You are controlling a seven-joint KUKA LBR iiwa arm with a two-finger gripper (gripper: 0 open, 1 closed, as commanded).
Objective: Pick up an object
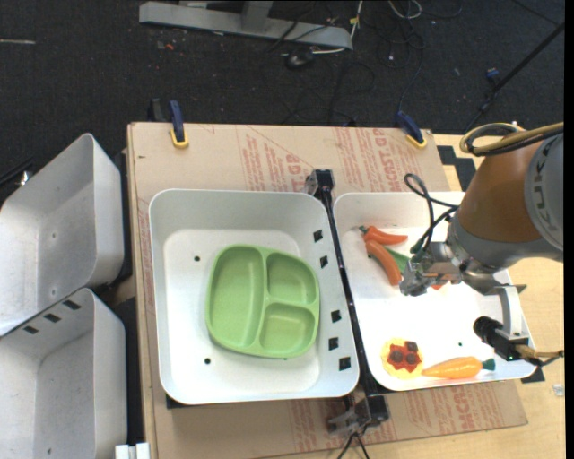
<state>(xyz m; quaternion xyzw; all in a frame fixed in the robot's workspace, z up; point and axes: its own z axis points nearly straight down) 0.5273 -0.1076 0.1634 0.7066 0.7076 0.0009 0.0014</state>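
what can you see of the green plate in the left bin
The green plate is pale lime, plastic by its look, a rounded rectangle split into three compartments: one long section on its left, two smaller ones on its right. It lies flat and upright, slightly skewed, near the middle of the left bin, resting on the bin's white floor. All three compartments look bare.

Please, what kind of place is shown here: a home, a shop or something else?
Probably a robotics lab. A robot arm reaches over two white bins on a cardboard-covered bench held by clamps, with cables on the dark floor and toy food like a carrot.
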